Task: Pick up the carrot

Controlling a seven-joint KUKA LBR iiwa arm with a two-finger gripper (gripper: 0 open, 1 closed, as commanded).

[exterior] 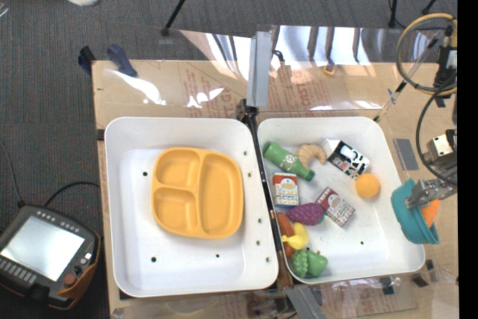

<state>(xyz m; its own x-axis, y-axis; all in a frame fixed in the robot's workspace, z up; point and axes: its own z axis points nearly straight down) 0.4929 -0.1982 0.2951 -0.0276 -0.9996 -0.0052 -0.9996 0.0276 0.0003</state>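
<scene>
Carrot (pixel 284 223) sits wedged low-left in the right bin (pixel 373 129), crowded by grapes (pixel 307 214); pincer (pixel 427 194) hangs at frame's right, can't tell its state.

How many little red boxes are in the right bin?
2. One red box lies near the bin's left wall below the green bottle; the other sits mid-bin, right of the purple grapes.

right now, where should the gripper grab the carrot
Probably the carrot's bare orange middle, coming straight down from above. It lies flat along the right bin's left wall, with grapes close on its right and a yellow toy at its lower end, so side approaches look blocked.
</scene>
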